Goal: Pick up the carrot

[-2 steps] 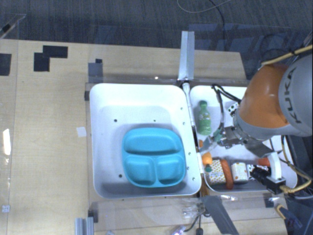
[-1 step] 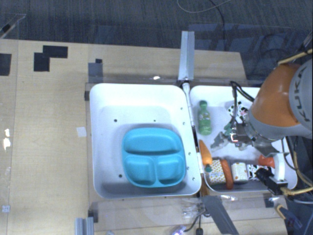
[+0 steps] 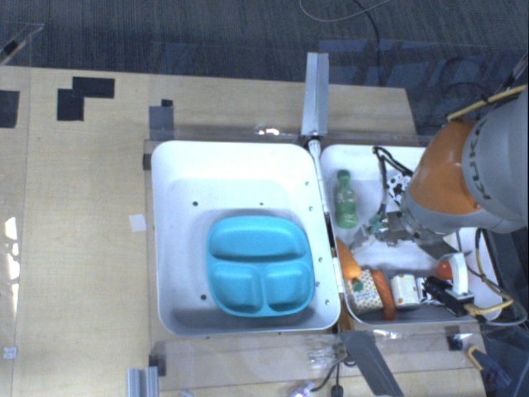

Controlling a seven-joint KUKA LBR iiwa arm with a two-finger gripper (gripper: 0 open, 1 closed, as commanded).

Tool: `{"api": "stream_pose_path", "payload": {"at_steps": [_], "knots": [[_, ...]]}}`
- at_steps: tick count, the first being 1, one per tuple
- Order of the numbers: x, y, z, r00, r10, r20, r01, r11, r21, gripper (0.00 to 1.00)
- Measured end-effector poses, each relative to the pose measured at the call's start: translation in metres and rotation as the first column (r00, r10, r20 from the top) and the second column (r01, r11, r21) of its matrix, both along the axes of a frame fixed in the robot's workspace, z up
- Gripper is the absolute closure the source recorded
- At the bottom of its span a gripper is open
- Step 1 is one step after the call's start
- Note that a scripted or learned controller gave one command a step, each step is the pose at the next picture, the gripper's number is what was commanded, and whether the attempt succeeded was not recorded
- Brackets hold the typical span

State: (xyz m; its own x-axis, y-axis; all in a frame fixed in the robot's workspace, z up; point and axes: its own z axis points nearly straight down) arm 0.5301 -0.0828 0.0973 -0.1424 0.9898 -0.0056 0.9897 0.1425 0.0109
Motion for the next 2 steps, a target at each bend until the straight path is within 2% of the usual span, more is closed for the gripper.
{"api": "stream_pose_path", "payload": {"at_steps": [1,2], "knots": [[0.0015,0.0016,0.0105,1.000,0.003,0.003,-0.003,1.000,0.001,1.00],[0.0015,0.0016,0.0105,1.000,0.003,0.003,-0.003,1.000,0.001,0.00]]}}
